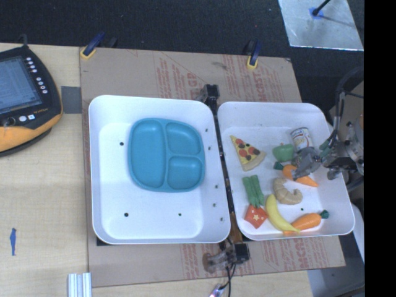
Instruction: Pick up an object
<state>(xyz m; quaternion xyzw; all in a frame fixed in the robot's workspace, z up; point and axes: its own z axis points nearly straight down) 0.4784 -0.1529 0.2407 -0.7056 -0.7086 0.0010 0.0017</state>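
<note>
Camera view: the gripper (307,161) sits low in the right bin (272,113) among toy food, just above a small carrot (305,180), nothing visibly lifted; whether it is spread or pinching cannot be told, and the pick looks unfinished.

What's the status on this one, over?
Gripper low in right bin, over small carrot; nothing seen held. Green pepper and can crowd it. Blue plate in left bin.
</note>
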